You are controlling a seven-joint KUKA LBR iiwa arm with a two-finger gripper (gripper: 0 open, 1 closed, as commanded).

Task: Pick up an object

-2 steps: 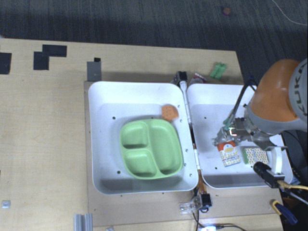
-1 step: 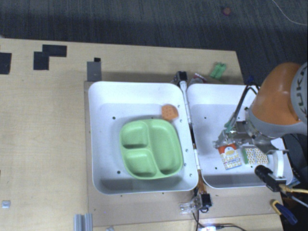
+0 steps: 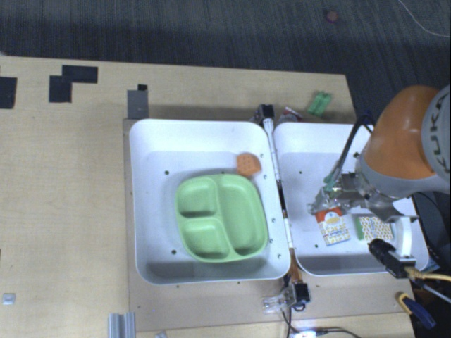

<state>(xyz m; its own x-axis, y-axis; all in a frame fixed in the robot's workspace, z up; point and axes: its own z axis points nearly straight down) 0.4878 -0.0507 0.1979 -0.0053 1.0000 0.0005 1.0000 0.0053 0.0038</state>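
Jaws down inside the right bin, at the end of the grey arm with its orange band, which fills that bin's right side. Cannot tell how far the jaws stand open, nor whether anything sits between them; the metal parts blur together there.

Small packet, white with an orange-red patch, lies flat on the bin floor just below the jaws, touching or nearly so. Patterned green-and-white packet beside it, to the right of the jaws, partly under the wrist.

Left of the jaws, across the divider: left bin holding a green three-compartment tray. Round orange-brown piece against the tray's upper edge, up and left of the jaws.

Small green item on the table beyond the right bin, well above the jaws.
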